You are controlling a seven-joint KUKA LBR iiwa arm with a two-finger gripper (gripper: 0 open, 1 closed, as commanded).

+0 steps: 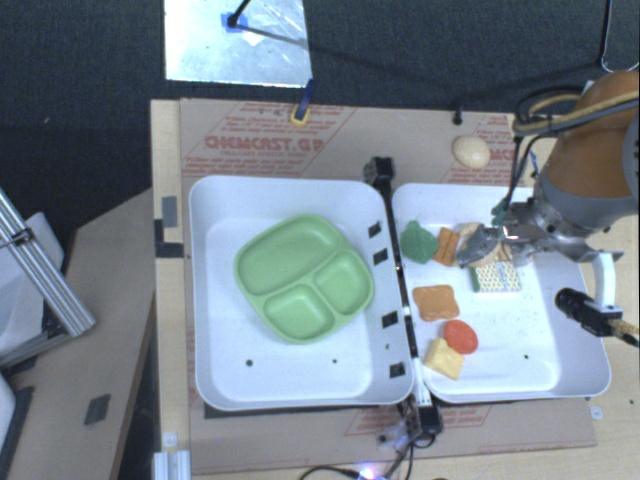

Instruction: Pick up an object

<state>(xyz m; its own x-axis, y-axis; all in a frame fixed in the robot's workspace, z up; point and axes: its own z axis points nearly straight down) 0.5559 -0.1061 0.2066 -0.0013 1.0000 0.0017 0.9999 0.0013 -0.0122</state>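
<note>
Here we find the pincer (480,245), whose opening we cannot tell, low at the right bin's (570,368) far edge over the patterned square (497,277), presumably positioned for picking it.

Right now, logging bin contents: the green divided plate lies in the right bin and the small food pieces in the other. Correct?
Not quite. The camera view shows the green divided plate in the left bin; the small food pieces lie in the other, the right one.

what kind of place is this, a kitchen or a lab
Most likely a robot lab bench: a grey-and-orange arm reaches over two white bins, one with a green divided tray, one with toy food.
</note>
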